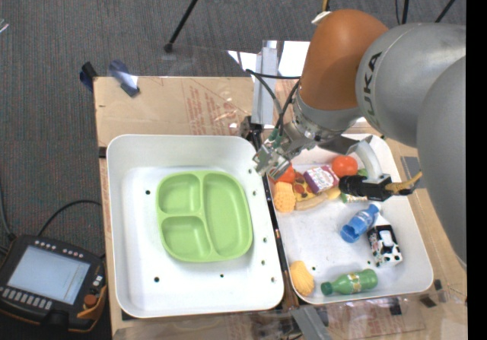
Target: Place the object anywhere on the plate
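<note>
- The two-finger gripper (272, 157) hangs over the rim between the bins; I cannot tell how its jaws stand.
- The green three-compartment plastic plate (204, 216) lies in the left white bin (129, 156).
- Just below the gripper, the right bin's (415, 274) clutter: yellow toy corn (284, 197), purple box (320, 178), red tomato (344, 166), blue bottle (358, 224), green bottle (348, 283).

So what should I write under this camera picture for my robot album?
Robot hand hovers over the toy-filled right bin, beside the green plate waiting in the left bin.
</note>
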Available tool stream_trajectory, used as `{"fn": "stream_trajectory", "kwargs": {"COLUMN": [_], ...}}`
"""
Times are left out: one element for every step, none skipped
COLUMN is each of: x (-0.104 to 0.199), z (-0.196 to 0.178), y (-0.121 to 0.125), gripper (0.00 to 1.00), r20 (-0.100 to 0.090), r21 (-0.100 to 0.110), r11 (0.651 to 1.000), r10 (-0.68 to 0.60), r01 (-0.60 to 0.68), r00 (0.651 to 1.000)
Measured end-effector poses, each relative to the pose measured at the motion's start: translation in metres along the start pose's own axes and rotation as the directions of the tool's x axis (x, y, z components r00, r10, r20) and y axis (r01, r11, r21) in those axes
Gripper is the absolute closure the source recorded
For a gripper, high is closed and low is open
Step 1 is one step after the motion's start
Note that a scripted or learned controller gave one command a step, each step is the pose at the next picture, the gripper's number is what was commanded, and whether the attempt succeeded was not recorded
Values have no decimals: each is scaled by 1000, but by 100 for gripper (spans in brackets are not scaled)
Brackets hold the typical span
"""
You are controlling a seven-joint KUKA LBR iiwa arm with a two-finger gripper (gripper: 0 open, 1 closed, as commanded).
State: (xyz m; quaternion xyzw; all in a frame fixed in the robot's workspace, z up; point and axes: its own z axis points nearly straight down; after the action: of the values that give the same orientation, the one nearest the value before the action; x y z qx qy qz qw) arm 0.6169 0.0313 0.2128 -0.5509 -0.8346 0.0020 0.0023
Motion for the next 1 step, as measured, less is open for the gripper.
{"fn": "stream_trajectory", "kwargs": {"x": [55], "z": [-7], "y": [-67], "gripper": [100], "r20": [1], "r21": [-5], "r11": [987], "r10": [-160], "r01": [160], "r00": [987]}}
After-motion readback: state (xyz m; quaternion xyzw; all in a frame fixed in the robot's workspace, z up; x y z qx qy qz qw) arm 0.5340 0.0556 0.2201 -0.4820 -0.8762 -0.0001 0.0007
